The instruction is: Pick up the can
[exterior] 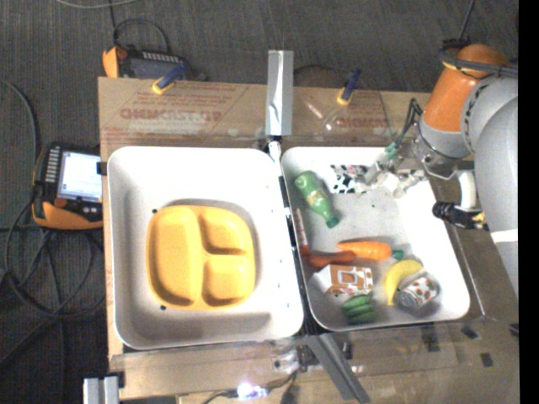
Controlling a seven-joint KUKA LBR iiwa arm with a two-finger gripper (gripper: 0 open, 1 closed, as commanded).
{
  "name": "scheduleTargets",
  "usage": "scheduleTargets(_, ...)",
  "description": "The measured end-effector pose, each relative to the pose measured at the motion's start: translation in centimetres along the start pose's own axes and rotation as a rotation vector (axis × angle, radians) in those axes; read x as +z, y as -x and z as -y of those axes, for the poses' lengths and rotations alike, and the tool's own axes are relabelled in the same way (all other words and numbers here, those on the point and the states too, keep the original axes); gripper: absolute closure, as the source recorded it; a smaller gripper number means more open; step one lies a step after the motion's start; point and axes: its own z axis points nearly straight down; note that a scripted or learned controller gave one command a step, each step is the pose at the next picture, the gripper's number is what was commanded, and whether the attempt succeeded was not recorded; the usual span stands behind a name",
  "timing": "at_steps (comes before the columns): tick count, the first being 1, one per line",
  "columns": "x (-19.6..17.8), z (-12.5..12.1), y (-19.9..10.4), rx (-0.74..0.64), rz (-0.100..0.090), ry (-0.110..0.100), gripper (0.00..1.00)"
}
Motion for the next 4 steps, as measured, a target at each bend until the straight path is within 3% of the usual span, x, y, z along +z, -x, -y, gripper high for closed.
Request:
scheduleTargets(1,0.2,5.8,-0.5,-0.037,0.012,0.049,0.00)
scheduleTargets(2,-0.1,0.4,0.1,0.006,0.005,0.016,0.00)
scheduleTargets(3,0.5,3.2,-2.5,0.462,0.019,0.025,0.00)
scheduleTargets(4,0.6,5.6,-4.1,0.731,0.005,0.043,0.00)
